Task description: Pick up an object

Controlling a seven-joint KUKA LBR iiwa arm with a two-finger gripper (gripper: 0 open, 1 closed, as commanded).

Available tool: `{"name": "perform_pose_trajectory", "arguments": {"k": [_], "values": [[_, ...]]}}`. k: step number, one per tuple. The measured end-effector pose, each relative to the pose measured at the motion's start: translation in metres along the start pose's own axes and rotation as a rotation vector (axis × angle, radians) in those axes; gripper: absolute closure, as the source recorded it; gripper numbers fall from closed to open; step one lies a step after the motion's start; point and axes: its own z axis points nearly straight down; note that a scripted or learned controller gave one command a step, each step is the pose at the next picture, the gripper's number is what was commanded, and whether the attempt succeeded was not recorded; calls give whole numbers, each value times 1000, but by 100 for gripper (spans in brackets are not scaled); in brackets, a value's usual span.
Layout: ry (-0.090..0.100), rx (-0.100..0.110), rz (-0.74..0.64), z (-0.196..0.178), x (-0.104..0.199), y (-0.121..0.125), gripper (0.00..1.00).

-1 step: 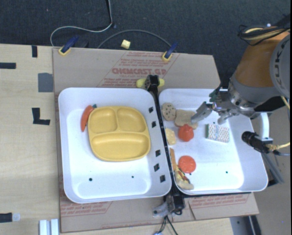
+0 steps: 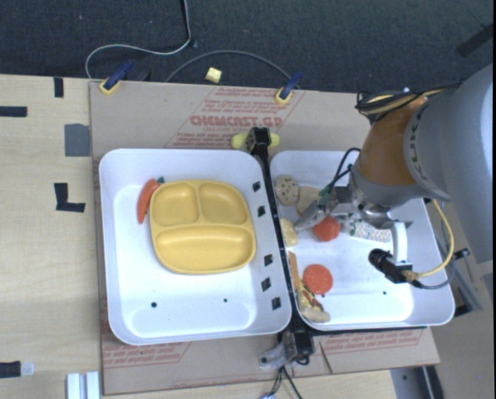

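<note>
Red tomato (image 2: 326, 230) beside bin divider (image 2: 272, 223)

A robotics lab: a robot arm (image 2: 414, 152) at three o'clock reaches over two white bins (image 2: 115, 223) on a cardboard sheet (image 2: 223, 110) clamped to a workbench (image 2: 31, 223), cables (image 2: 173, 48) trailing at twelve o'clock.

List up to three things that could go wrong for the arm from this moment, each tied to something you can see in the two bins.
1. The gripper sits low among crowded items: the small red ball and the cookie lie close together, so it may nudge one while closing.
2. The round ball could roll away.
3. The bin divider is near, leaving little room on that side.
</note>
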Motion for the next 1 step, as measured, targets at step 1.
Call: {"name": "perform_pose_trajectory", "arguments": {"k": [1], "values": [[0, -3, 1, -17, -1, 1, 100]]}}
